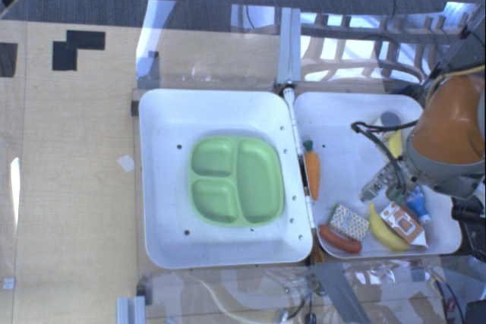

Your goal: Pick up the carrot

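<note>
The carrot [312, 172] lies along the left edge of the right bin [334, 114], slim and orange with a small green top pointing to the far edge. My gripper [383, 184] hangs near the bin's right side above a banana [385, 230], well apart from the carrot, and I cannot tell its state.

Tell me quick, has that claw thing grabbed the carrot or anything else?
Gripper: cannot be told whether open or closed; it holds nothing visible and hangs over the right bin, apart from the carrot lying by the bin's left wall.
</note>
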